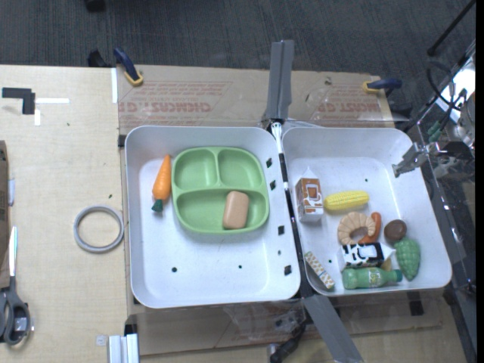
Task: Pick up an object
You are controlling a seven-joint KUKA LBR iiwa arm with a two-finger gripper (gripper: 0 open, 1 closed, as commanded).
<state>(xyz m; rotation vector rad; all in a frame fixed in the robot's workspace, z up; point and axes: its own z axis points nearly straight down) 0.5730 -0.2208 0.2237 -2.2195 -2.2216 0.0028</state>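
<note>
Camera view: yellow corn cob (346,200) lies sideways in right bin (423,278); fingers' state unclear.

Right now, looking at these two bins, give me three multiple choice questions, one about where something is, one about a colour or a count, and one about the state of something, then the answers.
1. Where does the carrot lie?
A. In the left bin, beside the green tray
B. Inside the tray's big compartment
C. In the right bin

2. How many compartments does the green tray have?
A. Two
B. Three
C. Four

3. How is the green bottle placed?
A. Standing upright
B. Lying on its side
C. Resting on the tray

Answers:
1. A, the carrot rests on the bin floor against the tray's left edge.
2. B, two small compartments sit above one large one, which holds the bread roll.
3. B, the bottle lies flat along the right bin's near wall, cap pointing right.
</note>
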